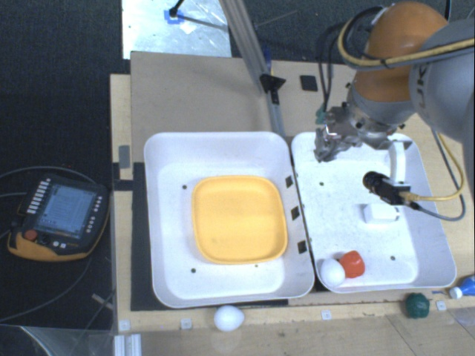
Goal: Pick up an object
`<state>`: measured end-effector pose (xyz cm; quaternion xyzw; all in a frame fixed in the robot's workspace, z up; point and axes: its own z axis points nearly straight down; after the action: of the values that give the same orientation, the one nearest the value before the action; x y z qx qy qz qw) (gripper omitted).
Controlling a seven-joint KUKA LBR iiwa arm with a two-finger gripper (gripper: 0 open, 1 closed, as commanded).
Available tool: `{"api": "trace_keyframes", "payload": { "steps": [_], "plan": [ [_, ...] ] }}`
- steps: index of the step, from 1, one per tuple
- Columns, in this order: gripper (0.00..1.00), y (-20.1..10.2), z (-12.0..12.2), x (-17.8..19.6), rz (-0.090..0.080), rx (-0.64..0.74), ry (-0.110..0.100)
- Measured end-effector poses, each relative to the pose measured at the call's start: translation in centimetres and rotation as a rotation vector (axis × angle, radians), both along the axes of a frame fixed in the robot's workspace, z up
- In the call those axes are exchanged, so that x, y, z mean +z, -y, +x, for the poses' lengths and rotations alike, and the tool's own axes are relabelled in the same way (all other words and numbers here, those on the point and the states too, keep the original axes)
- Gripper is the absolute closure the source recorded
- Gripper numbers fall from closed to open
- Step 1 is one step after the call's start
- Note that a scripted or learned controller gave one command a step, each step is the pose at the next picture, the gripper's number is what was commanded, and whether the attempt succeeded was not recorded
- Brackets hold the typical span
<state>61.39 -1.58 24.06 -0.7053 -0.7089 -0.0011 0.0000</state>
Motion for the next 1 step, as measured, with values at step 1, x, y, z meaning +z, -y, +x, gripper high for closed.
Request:
{"api": "trace_keyframes", "payload": {
  "steps": [1],
  "plan": [
    [1.00,-4.46,-1.87,0.66,0.000,-0.001,0.000]
  ]
}}
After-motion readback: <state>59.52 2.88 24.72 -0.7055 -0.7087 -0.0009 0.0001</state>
